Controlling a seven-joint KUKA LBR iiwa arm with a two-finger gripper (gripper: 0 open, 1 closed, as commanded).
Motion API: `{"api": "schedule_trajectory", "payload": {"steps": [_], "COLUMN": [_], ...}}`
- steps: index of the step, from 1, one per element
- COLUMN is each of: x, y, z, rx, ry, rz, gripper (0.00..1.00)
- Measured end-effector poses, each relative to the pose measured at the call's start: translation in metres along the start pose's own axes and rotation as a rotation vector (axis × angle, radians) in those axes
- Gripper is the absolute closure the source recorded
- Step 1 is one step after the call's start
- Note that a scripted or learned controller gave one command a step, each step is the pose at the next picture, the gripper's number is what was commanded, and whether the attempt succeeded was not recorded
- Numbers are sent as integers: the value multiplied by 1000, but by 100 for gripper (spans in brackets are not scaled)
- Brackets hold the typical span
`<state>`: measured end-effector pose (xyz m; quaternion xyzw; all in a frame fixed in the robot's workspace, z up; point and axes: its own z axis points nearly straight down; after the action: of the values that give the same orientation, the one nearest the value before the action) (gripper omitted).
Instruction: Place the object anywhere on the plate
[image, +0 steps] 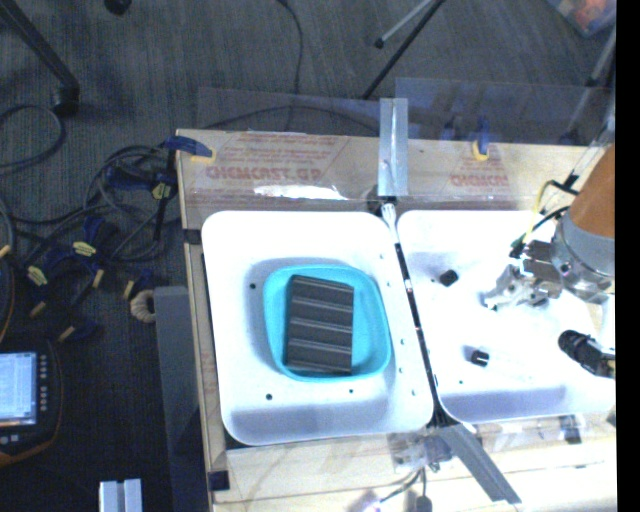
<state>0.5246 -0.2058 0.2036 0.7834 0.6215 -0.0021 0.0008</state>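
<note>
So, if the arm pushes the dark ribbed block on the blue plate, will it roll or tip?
Probably neither. The dark ribbed block lies flat and looks low and rectangular, so it would likely slide. Its even ridges suggest it is stiff. The blue plate has a raised rim that may stop it.

Dark ribbed block (321, 324) lies flat on blue plate (373, 330).

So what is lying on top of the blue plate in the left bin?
A dark grey ribbed block lies flat on the blue plate, covering most of its middle. Only the plate's rim and edges show around it; the plate surface under the block is covered.
</note>
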Motion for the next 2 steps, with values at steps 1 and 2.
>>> {"api": "schedule_trajectory", "payload": {"steps": [1, 2], "x": [0, 21], "y": [0, 62], "z": [0, -161], "rx": [0, -2], "ry": [0, 0], "rz": [0, 99], "gripper": [0, 0]}}
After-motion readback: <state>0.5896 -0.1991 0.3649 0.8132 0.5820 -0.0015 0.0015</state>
